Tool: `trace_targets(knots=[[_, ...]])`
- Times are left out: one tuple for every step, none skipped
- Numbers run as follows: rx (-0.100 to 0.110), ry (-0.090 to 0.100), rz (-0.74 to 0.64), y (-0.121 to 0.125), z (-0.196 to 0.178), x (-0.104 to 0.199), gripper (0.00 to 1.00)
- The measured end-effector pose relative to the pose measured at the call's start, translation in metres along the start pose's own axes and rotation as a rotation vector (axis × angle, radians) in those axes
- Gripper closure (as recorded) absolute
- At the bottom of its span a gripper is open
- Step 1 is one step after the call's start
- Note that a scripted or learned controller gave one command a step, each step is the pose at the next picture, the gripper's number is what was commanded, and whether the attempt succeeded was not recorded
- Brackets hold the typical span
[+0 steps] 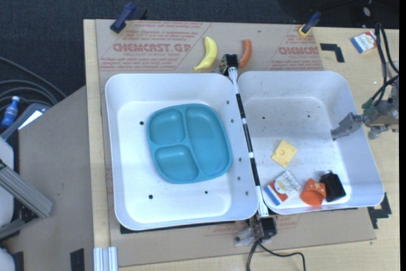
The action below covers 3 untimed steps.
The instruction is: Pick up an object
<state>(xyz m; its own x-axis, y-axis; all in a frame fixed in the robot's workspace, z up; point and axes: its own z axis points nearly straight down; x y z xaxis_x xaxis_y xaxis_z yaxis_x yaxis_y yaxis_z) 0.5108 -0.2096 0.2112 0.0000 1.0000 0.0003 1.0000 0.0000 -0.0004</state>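
Banana (206, 54) and orange sausage (245, 53) behind the 2 bins (127, 95).

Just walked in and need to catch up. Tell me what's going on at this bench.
A robot arm reaches in from the right, its gripper hovering at the right edge of the right bin, holding nothing. That bin holds a yellow cheese wedge, a small carton, an orange object and a black object, all near the front. The left bin holds a blue divided plate. A banana lies on the board behind the bins.
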Motion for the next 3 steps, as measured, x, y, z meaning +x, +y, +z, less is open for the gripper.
trace_targets(knots=[[0.000, 0.000, 0.000, -0.0306, 0.1269, 0.0492, 0.00], [-0.001, -0.001, 0.002, -0.0305, 0.1173, 0.0491, 1.00], [-0.001, -0.001, 0.002, -0.0306, 0.1173, 0.0491, 0.00]])
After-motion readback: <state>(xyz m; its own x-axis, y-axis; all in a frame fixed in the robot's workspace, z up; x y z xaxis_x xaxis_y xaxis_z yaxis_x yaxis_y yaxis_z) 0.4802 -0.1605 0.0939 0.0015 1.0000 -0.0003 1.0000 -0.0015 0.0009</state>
